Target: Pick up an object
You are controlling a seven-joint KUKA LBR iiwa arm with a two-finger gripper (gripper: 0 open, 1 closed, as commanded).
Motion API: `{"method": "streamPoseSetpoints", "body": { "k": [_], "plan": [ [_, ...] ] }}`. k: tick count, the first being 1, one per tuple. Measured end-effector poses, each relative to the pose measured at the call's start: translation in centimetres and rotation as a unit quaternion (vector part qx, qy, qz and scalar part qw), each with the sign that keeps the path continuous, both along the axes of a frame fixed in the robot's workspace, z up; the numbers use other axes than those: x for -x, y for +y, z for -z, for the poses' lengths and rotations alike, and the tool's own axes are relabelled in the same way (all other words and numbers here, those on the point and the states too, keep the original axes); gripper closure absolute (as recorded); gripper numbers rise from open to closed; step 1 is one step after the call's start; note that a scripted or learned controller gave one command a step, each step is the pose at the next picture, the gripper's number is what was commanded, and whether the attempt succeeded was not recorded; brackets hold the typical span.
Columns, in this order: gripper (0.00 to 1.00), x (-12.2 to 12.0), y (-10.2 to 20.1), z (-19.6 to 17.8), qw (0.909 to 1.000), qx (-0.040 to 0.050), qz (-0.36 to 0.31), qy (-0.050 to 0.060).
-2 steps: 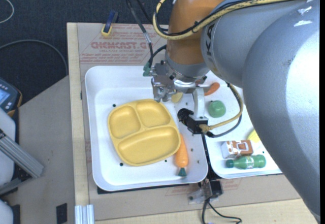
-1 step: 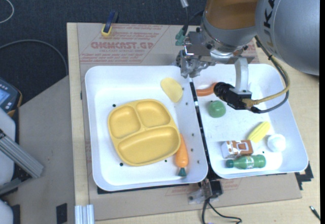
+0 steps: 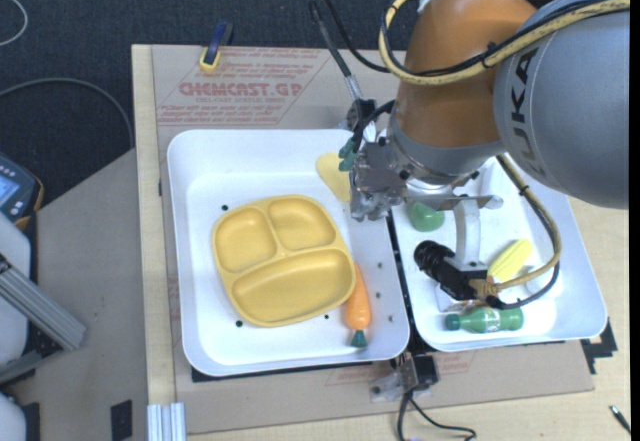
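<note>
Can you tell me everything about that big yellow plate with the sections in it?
The yellow plastic divided plate looks smooth and a bit shiny. It has rounded corners and three hollows: two small ones at the far side and one long one nearer the camera. It lies flat, right way up, turned slightly askew, in the left white bin. A small orange toy carrot rests against its right edge.

Yellow tray [image 3: 282,267], orange carrot [image 3: 358,303], green bottle [image 3: 486,320], white bins [image 3: 190,229].

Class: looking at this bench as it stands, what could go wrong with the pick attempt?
1. The end effector hangs over the divide between the bins, so it may strike a rim.
2. The orange toy carrot lies tight against the yellow divided plastic plate, leaving little room beside it.
</note>
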State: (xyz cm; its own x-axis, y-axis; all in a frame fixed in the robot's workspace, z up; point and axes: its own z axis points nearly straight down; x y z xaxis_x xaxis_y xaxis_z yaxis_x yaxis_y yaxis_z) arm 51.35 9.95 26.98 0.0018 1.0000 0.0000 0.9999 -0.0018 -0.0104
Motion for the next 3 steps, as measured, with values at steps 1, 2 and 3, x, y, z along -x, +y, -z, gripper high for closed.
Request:
{"method": "streamPoseSetpoints", "body": {
  "k": [1, 2, 3],
  "plan": [
    [1.0, 3.5, 0.8, -9.2, 0.9999, -0.0019, -0.003, -0.01],
    [1.0, 3.4, 0.8, -9.5, 1.0, -0.0001, -0.001, -0.007],
    [1.0, 3.3, 0.9, -10.5, 1.0, -0.0001, -0.002, -0.008]
  ]
}}
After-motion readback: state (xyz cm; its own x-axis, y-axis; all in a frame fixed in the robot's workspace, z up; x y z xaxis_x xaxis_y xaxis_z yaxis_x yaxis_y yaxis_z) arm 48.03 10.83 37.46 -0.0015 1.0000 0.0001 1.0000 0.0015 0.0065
